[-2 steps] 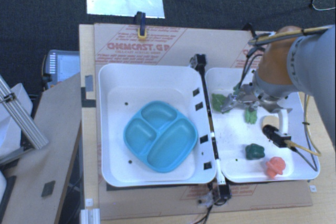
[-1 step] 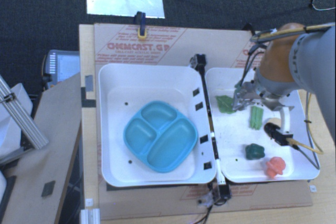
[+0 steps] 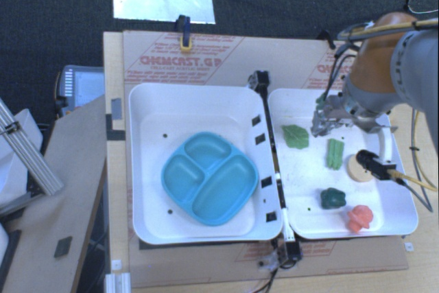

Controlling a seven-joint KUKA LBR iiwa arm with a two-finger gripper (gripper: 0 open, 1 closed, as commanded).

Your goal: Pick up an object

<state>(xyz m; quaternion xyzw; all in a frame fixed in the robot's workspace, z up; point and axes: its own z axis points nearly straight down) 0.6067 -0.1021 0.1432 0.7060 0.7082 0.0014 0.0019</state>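
— From the overhead camera, where was the arm?

— It reached in from three o'clock, and the gripper (image 3: 322, 121) hung over the upper part of the right bin (image 3: 405, 219). Whether it was released or clenched, I couldn't tell; the wrist hid it.

— And what was there to take?

— The nearest was a light green piece (image 3: 296, 136), just at seven o'clock of the gripper, lying flat. A ribbed green stick (image 3: 334, 153) lay at five o'clock of it, a pale round disc (image 3: 357, 170) further on, then a dark green lump (image 3: 333, 198) and a pink lump (image 3: 359, 217) toward six o'clock. The left bin (image 3: 147, 223) bore a blue divided plate (image 3: 207, 176).

— How would that light green piece handle?

— Like toy food, I'd guess: light, stiff plastic, a bit slick, not fragile. It looked low and flat, so I'd pinch it across its narrower width, fingers well down beside the edges, or it could squirt out.
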